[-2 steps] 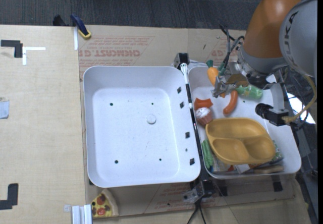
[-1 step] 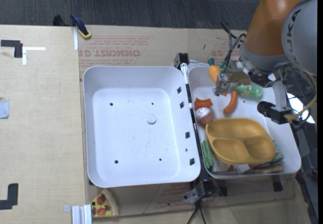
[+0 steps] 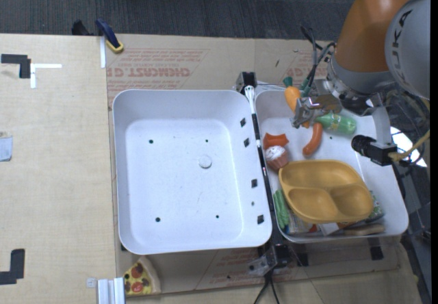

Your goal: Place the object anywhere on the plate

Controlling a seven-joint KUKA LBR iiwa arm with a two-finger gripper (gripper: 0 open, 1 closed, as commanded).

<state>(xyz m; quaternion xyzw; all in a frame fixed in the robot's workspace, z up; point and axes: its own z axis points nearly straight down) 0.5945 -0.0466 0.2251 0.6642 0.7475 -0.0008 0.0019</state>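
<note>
Yellow plastic divided plate point(image 3: 325, 193) sits at the near end of the right white bin point(image 3: 393, 193), nothing on it yet. From the overhead camera we see the gripper point(image 3: 306, 112) low at the far end beside an orange sausage-shaped toy point(image 3: 313, 139), grip state unclear. Toys crowd between; the left white bin point(image 3: 137, 227) offers room.

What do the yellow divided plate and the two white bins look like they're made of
The yellow plate looks like moulded plastic with a soft satin sheen: smooth rounded rims, even colour, one ridge splitting it into two wells. The white bins look like thin formed plastic, matte, with rounded corners and small holes in the left one's floor. Both are guesses from appearance.
</note>
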